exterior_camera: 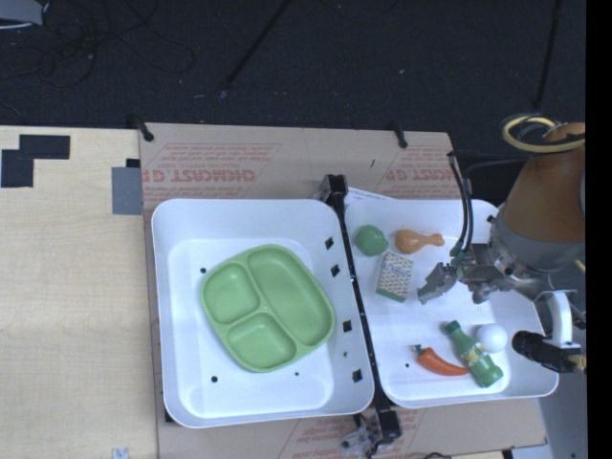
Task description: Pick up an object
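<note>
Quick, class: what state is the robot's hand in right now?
Hand: cannot be told; it hangs over the right bin, nothing seen between its tips.

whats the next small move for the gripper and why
Probably ease the gripper left and down onto the small packet. It hovers in the right bin just beside that packet with nothing visibly held, while the green bottle lies farther off.

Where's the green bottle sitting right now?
The green bottle lies in the right bin, near its front right corner, between the red chili pepper and the white ball, below the gripper.
</note>
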`<control>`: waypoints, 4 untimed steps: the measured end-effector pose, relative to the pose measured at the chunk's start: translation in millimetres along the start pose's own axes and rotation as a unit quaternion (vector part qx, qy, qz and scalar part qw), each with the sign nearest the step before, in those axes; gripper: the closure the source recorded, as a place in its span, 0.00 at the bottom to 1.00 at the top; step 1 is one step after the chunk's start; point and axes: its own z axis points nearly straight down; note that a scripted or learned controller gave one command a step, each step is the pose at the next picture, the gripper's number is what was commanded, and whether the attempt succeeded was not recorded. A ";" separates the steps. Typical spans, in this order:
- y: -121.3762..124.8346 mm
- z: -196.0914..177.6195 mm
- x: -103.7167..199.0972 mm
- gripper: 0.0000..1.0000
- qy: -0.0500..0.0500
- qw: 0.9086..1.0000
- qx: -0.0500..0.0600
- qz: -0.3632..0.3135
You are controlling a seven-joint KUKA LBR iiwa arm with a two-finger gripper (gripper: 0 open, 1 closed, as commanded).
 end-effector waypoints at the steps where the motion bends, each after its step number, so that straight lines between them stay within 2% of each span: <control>1: 2.7 -6.3 -0.1 0.00 -0.001 1.000 -0.006 -0.001; 2: -7.4 43.9 0.6 0.00 0.000 1.000 -0.004 -0.001; 3: 1.3 99.1 -2.5 0.00 0.000 1.000 -0.004 -0.001; 4: 0.8 109.1 -1.9 0.00 -0.001 1.000 -0.006 0.000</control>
